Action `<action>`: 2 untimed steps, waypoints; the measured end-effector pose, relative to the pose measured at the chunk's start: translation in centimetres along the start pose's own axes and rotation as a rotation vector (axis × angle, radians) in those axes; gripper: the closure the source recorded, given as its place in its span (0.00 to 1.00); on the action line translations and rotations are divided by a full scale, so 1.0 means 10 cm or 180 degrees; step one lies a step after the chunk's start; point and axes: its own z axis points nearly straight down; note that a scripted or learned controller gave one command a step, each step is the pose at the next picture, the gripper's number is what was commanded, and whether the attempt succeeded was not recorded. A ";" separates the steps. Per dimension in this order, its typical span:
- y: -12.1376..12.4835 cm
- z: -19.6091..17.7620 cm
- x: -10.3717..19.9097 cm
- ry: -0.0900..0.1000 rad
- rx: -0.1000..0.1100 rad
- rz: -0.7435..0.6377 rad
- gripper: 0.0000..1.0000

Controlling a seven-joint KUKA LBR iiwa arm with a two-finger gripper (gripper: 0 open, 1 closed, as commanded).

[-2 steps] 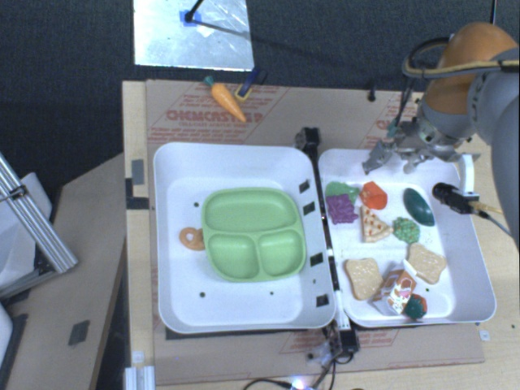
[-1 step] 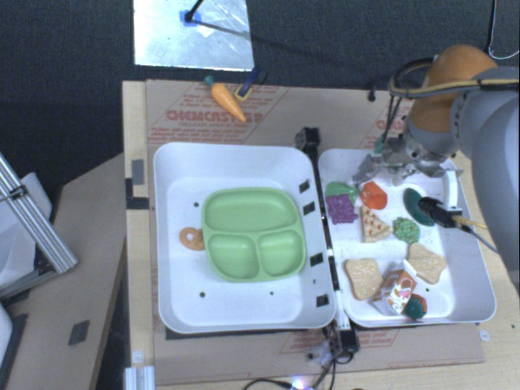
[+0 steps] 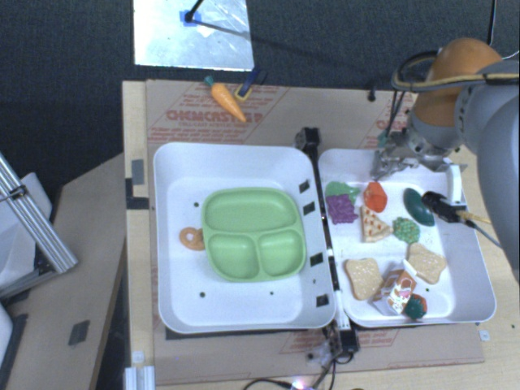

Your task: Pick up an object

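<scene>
My gripper (image 3: 388, 166) hangs over the far edge of the right bin (image 3: 475, 276), just above and behind a red tomato-like piece (image 3: 374, 195), with nothing visibly held. Toy foods lie in that bin: a green leafy piece (image 3: 339, 190), purple grapes (image 3: 341, 210), a pizza slice (image 3: 374, 227), broccoli (image 3: 406, 231), a dark green oval piece (image 3: 418, 207), two toast slices (image 3: 363, 277) (image 3: 426, 263), a small carton (image 3: 397, 291) and a green-and-red bit (image 3: 416, 306).
The left bin (image 3: 175, 185) holds a green divided plate (image 3: 252, 234) and a small pretzel (image 3: 192, 239). A toy carrot (image 3: 227, 101) lies on the cardboard behind the bins. A black divider (image 3: 318, 218) runs between the bins.
</scene>
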 end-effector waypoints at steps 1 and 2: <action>0.02 -0.46 -0.05 -0.0001 -0.0003 0.0017 1.00; 0.03 -1.11 -0.09 -0.0003 -0.0010 0.0020 1.00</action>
